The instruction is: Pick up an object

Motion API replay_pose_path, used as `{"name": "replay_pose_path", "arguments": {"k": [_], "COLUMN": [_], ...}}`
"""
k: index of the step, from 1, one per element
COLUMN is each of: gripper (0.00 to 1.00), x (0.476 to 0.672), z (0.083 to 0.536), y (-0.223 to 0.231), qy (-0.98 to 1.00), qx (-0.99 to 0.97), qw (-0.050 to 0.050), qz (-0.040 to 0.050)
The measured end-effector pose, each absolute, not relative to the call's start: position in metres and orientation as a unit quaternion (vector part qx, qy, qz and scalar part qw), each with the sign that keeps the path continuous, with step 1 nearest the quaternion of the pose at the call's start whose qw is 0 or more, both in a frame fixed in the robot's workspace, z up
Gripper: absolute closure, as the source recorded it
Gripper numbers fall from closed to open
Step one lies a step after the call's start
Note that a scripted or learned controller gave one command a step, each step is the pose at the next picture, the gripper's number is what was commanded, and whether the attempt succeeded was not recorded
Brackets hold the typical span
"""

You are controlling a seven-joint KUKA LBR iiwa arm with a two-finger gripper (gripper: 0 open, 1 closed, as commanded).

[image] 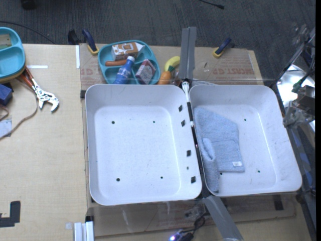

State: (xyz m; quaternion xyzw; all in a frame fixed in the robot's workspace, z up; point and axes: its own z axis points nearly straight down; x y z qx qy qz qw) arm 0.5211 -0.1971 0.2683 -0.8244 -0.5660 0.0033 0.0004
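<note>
Part of the arm (301, 92) at right edge, blurred metallic shapes; gripper indistinct

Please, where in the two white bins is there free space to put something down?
The left bin shows bare floor from wall to wall. In the right bin, the right half is bare, between the grey cloth and the right wall; the cloth crowds the side against the divider.

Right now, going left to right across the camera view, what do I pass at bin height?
Wrench → left white bin → grey towel lying in the right white bin.
</note>
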Motion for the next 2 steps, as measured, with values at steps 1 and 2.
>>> {"name": "replay_pose_path", "arguments": {"k": [1,2], "gripper": [1.0,0.0], "x": [0.5468,0.5472], "z": [0.11,0.1106], "y": [-0.1342,-0.1345], "qy": [-0.538,-0.538], "qx": [-0.843,-0.843], "qw": [0.002,0.001], "qz": [0.0023,0.0017]}}
